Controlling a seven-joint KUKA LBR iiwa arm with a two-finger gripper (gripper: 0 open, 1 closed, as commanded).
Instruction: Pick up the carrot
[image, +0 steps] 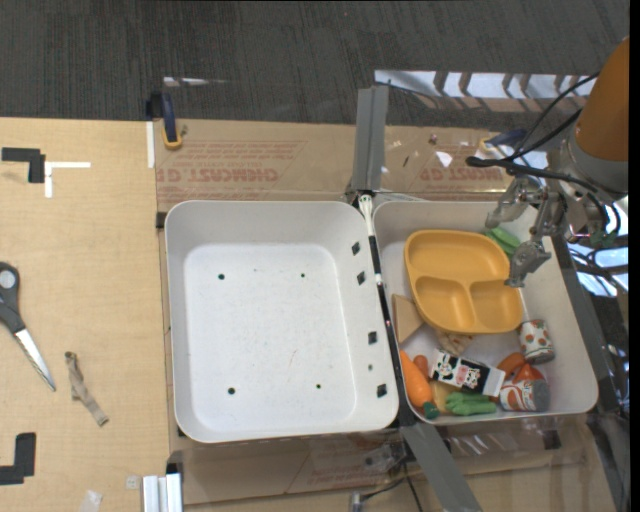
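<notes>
The small orange plastic carrot (414, 378) with its green top lies in the near left corner of the right shallow white bin (575, 300), well apart from the gripper (529, 258) and on the far side of the yellow divided plastic tray (462, 280) from it. The gripper hangs over that tray's right rim, holding nothing; whether it is released or clenched I cannot tell. This looks like the approach: next it should travel leftward and nearer, then descend. Neighbouring toys crowd the carrot, partly hiding its tip.

Two shallow white bins sit side by side, a left bin (190, 330) and a right bin (572, 320). The right one holds one yellow divided plate (462, 280), one carrot (414, 378), one small carton (466, 375) and one green item (470, 404). One pair of scissors (18, 330) lies on the bench.
</notes>
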